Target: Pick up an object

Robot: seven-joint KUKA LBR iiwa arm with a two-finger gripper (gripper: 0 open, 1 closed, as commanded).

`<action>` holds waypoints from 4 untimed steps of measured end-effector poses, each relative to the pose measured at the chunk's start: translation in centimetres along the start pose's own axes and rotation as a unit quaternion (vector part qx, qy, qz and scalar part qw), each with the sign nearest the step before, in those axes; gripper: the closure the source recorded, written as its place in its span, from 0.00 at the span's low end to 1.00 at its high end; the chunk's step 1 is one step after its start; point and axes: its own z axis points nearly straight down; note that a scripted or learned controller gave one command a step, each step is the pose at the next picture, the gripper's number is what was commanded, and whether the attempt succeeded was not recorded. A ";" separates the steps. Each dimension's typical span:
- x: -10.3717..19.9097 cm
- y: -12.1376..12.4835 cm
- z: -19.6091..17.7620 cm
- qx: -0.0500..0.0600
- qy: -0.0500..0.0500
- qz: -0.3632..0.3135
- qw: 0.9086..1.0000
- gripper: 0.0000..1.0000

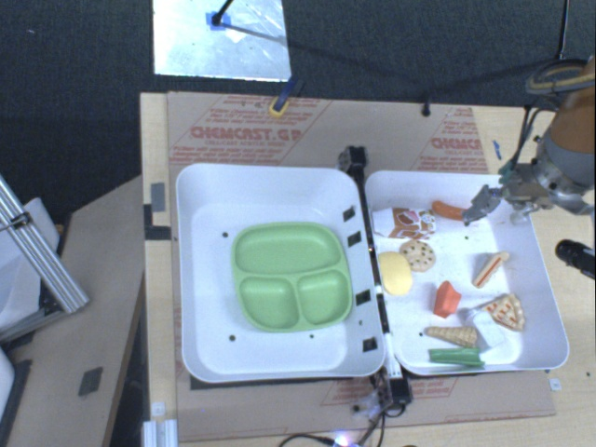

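In the right bin [549, 338], which I take as my landmark, all the small toy foods lie, and I see the gripper [484, 205] hanging over its far edge, close to the far right corner. The arm [568, 147] enters from the right side of the camera view. I cannot tell from this view whether the gripper is apart or together, because it is small and dark against the bin wall, and I see nothing held in it.

The nearest thing to the gripper is an orange sausage [448, 210]. It lies in the far part of the right bin, just beside the gripper, toward the left bin [200, 250]. Its long axis runs roughly across the bin, from left to right, so it points almost at the gripper. I judge this is the relation which decides the next move: the gripper must go a little left and down, with the opening turned across this long axis.

Further toward the near edge of the right bin I see a cookie [419, 255], a yellow round piece [395, 274], a hot dog [489, 269], a red piece [447, 298] and a pizza slice [506, 312]. The left bin holds a green divided plate [291, 276].

No object is picked yet, in my judgement.
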 end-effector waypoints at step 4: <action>1.4 0.3 11.3 -0.007 -0.001 -0.001 1.000 0.00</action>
